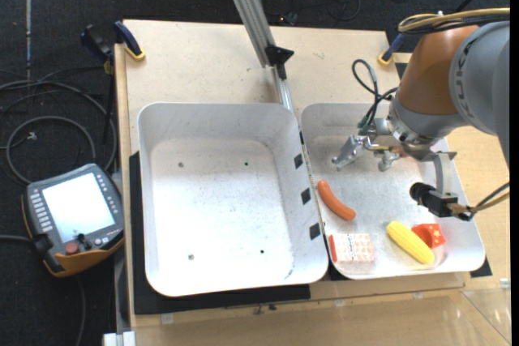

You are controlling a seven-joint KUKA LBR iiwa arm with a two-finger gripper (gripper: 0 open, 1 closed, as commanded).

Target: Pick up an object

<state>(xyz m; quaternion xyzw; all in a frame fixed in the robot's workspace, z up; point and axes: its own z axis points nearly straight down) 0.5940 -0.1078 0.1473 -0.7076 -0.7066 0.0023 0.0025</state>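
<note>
Above right bin (324,126), gripper (366,151) hovers, fingers spread, nothing between them. Step: approach, no pick yet. Next: descend, likely onto sausage (336,200) just below-left of gripper, then close. Count, all toward bin's front: one sausage, one corn cob (409,242), one red piece (430,234), one small box (353,248).

From here I see a pale wooden bench (203,65) on dark carpet (57,28) (cables (32,134) trail across it), a handheld control screen (73,215) lying at its left.
</note>
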